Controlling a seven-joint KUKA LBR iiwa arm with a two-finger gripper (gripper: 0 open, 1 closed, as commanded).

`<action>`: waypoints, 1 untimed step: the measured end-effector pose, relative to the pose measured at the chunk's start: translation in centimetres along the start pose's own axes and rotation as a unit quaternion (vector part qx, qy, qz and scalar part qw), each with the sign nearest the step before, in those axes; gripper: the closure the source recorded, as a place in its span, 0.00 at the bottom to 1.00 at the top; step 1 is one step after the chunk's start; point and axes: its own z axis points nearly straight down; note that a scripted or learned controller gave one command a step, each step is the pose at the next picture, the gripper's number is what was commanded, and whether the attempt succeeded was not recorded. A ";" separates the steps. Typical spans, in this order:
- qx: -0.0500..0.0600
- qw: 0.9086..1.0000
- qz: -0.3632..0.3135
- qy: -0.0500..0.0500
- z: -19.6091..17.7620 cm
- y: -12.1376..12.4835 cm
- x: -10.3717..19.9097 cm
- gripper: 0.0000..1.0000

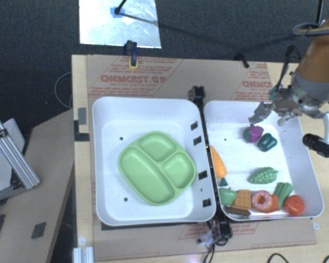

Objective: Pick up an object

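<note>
The brown board on the table under the 2 white bins reads "CHEMCAST GP" in red, once upright at the left and once mirrored or upside down at the right, as far as the blur allows. The hand hangs over the right bin with its 2 fingers spread apart and nothing between them, just above the purple grapes and dark green pepper. A green divided plate lies in the left bin.
</note>
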 end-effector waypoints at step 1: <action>-0.006 1.000 -0.001 -0.001 -0.7 0.3 0.0 0.00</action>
